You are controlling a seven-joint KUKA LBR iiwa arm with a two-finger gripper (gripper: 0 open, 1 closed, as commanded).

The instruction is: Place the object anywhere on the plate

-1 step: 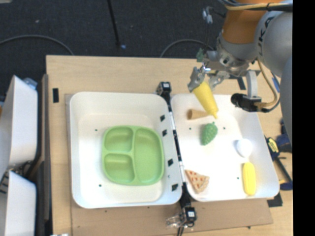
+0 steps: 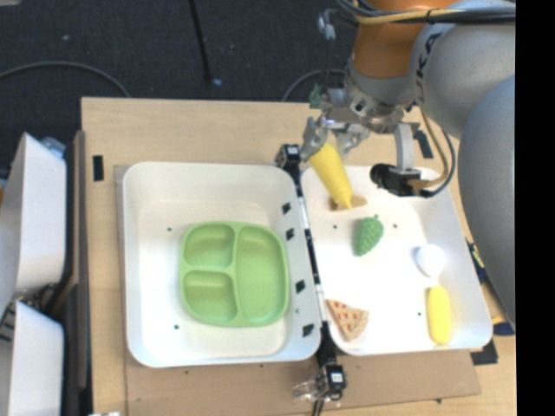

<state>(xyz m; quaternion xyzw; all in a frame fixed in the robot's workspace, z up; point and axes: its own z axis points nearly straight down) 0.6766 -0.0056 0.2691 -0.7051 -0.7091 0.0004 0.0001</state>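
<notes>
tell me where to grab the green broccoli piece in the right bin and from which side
Grip the broccoli across its narrower width, near the middle, coming straight down from above. It lies flat on the floor of the right bin, elongated from upper right to lower left, with bare floor on both long sides, so there is probably room beside it. The bumpy top may slip, so a centred hold seems safest.

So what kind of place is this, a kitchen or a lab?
Most likely a robotics lab bench: a robot arm reaches over two white bins holding toy food, like the yellow cone, and a green plate, with cables on dark flooring.
</notes>
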